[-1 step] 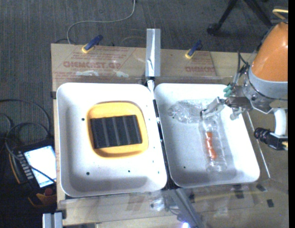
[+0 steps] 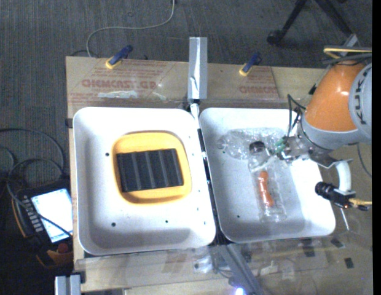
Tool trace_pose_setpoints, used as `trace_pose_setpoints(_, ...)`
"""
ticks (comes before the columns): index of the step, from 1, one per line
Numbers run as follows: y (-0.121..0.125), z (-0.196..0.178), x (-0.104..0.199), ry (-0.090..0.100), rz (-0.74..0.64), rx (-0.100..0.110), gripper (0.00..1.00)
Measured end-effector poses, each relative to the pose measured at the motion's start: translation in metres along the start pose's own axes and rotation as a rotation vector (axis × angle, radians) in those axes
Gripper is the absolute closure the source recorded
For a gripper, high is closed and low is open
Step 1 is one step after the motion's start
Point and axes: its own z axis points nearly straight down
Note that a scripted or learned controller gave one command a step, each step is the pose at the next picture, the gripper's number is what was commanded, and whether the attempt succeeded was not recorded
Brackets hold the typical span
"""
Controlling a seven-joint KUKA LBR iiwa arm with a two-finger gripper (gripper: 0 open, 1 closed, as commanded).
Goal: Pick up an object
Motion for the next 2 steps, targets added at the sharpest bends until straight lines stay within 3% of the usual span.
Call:
trace_pose_setpoints(1, -0.001, 0.049, 0.001, -0.005, -0.113, -0.010, 0.00)
trace_pose_setpoints(2, 0.028, 0.053, -0.002, -0.010, -0.203, -0.015, 0.00)
